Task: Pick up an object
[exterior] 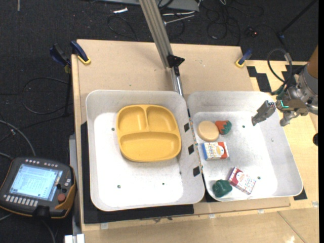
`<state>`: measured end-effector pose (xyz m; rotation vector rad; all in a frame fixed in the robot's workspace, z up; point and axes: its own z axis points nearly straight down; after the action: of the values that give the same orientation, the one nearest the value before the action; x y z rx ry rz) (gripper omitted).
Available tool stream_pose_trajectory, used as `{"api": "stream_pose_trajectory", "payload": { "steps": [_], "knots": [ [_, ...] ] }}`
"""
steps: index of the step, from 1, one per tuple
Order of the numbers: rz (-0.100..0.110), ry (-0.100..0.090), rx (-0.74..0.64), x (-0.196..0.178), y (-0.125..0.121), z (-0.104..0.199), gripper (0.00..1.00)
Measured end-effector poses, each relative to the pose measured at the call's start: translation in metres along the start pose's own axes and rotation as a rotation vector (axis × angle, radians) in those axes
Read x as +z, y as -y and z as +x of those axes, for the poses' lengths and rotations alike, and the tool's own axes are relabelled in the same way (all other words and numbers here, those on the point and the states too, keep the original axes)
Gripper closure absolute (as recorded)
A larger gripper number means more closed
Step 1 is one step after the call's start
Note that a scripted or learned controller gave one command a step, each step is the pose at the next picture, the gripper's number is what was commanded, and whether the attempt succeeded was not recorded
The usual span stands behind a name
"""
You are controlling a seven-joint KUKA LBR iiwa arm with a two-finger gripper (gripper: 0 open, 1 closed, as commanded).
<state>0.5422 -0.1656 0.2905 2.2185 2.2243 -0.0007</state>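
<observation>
Right bin [283, 151] under the spread, unladen gripper [277, 114]; arm cropped at frame edge.

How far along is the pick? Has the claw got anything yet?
Nothing looks picked yet. The claw sits open over the right bin's upper right edge with nothing between its fingers. The tan round piece, red and green toy, small carton, green lump and red packet all lie in that bin. Left to do: descend onto one, close and lift.
</observation>
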Motion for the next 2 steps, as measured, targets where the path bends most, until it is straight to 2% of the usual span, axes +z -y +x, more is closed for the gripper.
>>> {"api": "stream_pose_trajectory", "payload": {
  "steps": [1,2],
  "knots": [
    [0.0,0.0,0.001,0.0,0.0,0.0,0.0],
    [0.005,-0.001,0.002,0.056,-0.009,0.006,0.0]
  ]
}}
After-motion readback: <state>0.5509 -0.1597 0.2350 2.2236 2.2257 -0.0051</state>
